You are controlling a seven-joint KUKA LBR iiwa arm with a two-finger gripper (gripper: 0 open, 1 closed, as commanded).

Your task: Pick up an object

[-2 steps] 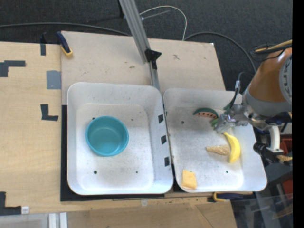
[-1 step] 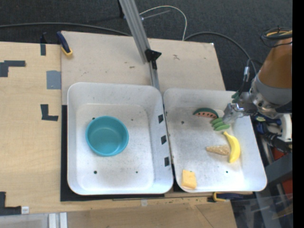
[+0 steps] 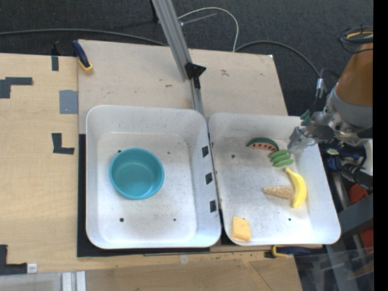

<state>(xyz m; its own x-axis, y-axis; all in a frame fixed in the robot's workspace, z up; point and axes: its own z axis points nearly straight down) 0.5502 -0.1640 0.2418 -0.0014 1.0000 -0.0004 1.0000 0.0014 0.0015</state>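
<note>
Two white bins are seen on the counter: a teal bowl (image 3: 136, 173) in the left bin, a cheese wedge (image 3: 241, 228), watermelon slice (image 3: 262, 143), green piece (image 3: 280, 157) and banana (image 3: 296, 187) in the right. Nothing is judged lifted yet; the gripper (image 3: 301, 136) is poised just beside the green piece.

no readable text, label, brand or number on anything

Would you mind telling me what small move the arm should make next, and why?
Probably a short move left and down toward the green toy. The gripper sits at the right bin's upper right edge, and that toy lies nearest, beside the watermelon slice and above the banana.
</note>
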